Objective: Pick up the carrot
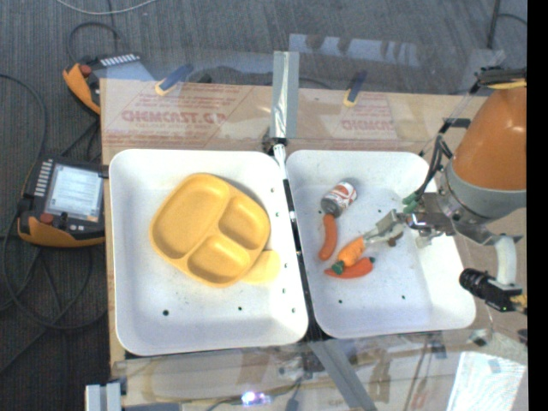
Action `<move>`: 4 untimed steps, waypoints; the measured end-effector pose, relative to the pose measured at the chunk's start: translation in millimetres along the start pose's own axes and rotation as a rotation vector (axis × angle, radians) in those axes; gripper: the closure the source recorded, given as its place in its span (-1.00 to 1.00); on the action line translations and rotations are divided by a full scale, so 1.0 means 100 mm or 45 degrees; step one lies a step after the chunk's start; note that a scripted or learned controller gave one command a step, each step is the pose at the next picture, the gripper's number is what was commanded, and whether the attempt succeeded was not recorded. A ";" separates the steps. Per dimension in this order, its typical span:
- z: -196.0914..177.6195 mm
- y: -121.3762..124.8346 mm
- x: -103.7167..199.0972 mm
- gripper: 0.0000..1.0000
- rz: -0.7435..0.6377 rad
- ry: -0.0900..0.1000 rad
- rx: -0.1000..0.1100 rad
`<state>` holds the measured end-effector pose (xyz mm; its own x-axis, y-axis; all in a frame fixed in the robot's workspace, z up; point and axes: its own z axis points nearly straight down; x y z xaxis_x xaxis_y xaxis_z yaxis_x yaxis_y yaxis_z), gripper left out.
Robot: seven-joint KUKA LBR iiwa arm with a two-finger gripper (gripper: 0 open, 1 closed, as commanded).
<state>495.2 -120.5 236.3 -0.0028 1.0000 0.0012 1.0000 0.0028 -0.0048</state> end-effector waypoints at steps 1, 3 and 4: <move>1.46 0.07 0.05 -1.00 -0.103 -0.002 -0.012; 0.54 -0.11 0.57 1.00 0.333 -0.002 0.000; 1.47 -0.08 0.16 1.00 0.668 0.006 -0.012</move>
<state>486.1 -104.5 89.8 0.4983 0.8670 0.0056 0.8670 -0.4984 0.0029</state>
